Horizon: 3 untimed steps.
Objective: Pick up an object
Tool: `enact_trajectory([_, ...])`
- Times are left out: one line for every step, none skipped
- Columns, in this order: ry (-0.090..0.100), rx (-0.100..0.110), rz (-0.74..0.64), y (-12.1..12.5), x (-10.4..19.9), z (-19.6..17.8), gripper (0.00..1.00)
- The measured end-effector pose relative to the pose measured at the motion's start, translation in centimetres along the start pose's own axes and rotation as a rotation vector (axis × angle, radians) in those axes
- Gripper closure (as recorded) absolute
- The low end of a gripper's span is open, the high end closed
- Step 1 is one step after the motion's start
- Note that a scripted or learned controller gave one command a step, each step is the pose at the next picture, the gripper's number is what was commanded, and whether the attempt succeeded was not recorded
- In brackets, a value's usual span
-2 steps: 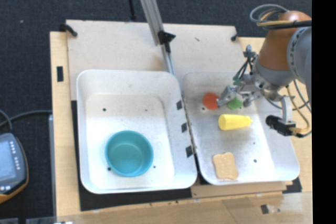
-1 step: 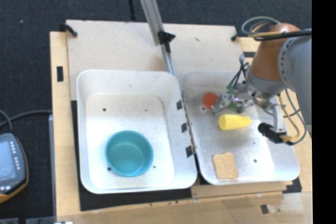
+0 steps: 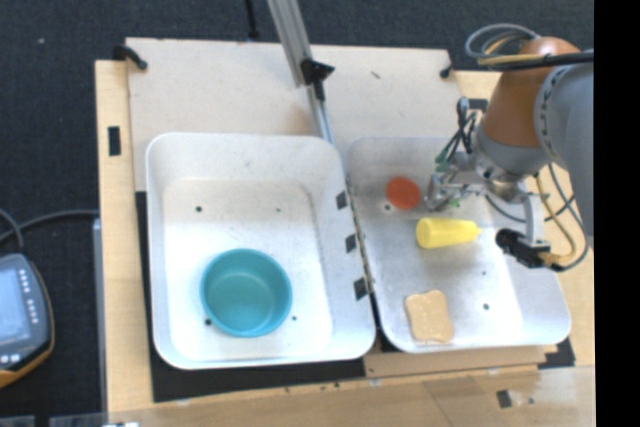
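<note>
In the right bin (image 3: 530, 315) lie a small red-orange round object (image 3: 403, 192), a yellow cylinder (image 3: 447, 233) on its side, and a tan slice shaped like toast (image 3: 429, 316) near the front. My gripper (image 3: 442, 195) hangs low over the bin, just right of the red object and right above the yellow cylinder's far end. From this angle its tips sit close to both objects, and I see nothing between them. The left bin (image 3: 180, 165) holds a teal bowl (image 3: 246, 291) near its front.
A slanted metal pole (image 3: 290, 25) rises from the bench behind the bins. The arm's grey body and orange band (image 3: 520, 105) cover the right bin's far right corner, with cables hanging beside it. A handheld device (image 3: 20, 305) lies off the bench at left.
</note>
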<state>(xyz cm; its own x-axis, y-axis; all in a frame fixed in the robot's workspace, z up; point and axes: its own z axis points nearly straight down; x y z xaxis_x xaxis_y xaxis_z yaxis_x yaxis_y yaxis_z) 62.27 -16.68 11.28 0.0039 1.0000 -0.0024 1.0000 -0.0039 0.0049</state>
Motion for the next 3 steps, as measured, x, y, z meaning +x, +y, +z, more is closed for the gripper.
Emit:
enact_trajectory([0.001,-0.001,-0.005,-0.1,0.3,-4.5,1.0])
enact_trajectory([0.001,0.003,-0.006,-0.2,0.6,-10.5,1.0])
enact_trajectory([0.001,0.001,-0.008,-0.1,0.5,-12.4,1.0])
